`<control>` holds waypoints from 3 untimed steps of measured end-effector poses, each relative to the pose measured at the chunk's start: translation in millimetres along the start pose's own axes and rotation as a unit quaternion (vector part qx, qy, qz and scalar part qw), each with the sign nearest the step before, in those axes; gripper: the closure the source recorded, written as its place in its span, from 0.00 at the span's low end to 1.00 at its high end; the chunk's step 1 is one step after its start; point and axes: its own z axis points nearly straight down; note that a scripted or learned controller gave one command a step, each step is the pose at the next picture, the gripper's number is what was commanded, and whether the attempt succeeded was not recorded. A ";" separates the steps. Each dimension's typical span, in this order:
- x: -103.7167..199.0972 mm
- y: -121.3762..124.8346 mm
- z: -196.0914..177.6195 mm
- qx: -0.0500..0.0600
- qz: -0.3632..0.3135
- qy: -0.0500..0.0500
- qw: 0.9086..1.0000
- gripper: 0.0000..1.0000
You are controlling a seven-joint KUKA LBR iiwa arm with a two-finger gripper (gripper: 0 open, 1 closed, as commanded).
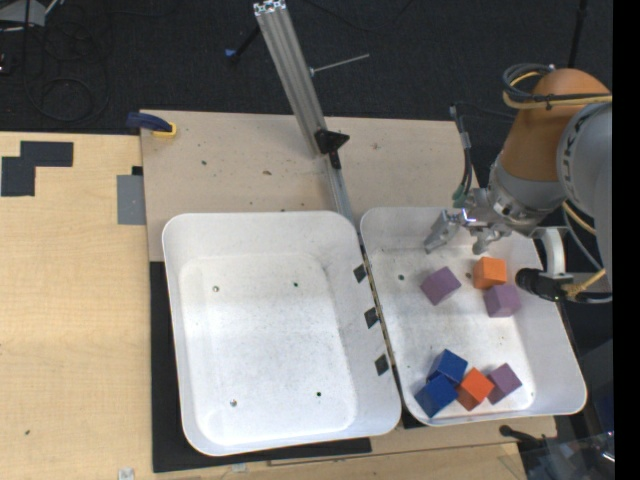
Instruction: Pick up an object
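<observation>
From the camera view above the worktop (240,173), my arm (560,148) comes in from the right and is cut off at the frame edge, so I see just the orange band and grey wrist. My tool (466,230) hangs over the far end of the right bin (570,368). Its metal fingers are small and blur against the white floor, but they look spread apart with nothing between them; I cannot make out whether the tips touch the bin floor.

The left bin (190,268) shows dark specks on its floor. The right bin holds all the blocks. Just beside my tool, toward the near side, sits an orange cube (490,272), with a purple cube (502,300) touching or nearly touching it in front, and another purple cube (440,286) a little to the left, apart from both. Near the front rim a cluster lies packed together: two blue cubes (442,380), an orange cube (474,389) and a purple cube (505,380). A slanted aluminium bar (295,78) rises behind the bins.
</observation>
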 end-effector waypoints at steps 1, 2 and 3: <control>1.0 0.3 50.6 -0.002 0.000 0.000 1.000 0.00; 0.6 0.3 40.4 -0.002 0.001 0.000 1.000 1.00; -5.8 9.4 -14.9 -0.006 0.000 -0.001 1.000 1.00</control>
